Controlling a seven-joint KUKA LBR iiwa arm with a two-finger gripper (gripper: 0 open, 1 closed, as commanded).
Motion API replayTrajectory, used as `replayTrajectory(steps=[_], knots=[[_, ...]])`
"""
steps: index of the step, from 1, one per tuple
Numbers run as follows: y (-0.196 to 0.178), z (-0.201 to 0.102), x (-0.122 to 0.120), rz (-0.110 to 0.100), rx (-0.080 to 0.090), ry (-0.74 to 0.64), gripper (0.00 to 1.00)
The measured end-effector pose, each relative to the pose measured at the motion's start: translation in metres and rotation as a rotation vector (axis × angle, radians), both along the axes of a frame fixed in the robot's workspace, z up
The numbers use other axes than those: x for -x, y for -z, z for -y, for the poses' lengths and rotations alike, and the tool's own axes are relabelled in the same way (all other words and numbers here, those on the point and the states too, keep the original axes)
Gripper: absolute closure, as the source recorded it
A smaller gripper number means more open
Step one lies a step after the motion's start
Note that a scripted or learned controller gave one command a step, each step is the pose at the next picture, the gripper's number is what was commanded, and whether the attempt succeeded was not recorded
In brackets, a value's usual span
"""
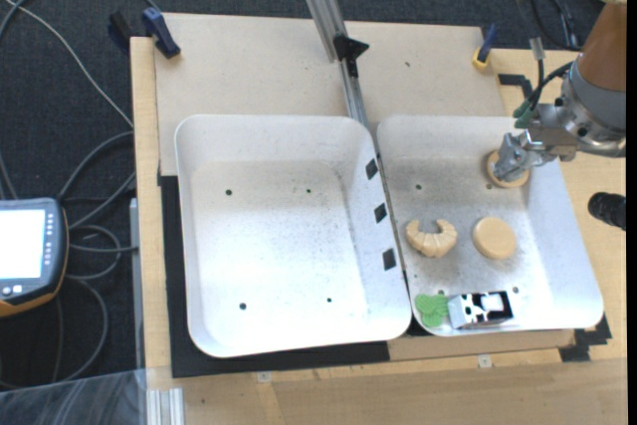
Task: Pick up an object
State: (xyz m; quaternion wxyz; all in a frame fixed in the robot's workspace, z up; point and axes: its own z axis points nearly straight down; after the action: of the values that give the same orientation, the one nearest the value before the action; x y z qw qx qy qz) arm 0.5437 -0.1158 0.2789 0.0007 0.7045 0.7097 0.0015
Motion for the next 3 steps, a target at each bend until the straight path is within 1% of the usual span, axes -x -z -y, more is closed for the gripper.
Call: replayTrajectory(steps=[1,2,3], knots=[[-0.002,-0.049,-0.016,-0.001,0.0,0.001,1.0],[0.017,-0.104,-0.026,-0.006,-0.002,0.001,1.0],[0.014,-0.156,-0.033,-0.002,-0.001,0.0,1.0]])
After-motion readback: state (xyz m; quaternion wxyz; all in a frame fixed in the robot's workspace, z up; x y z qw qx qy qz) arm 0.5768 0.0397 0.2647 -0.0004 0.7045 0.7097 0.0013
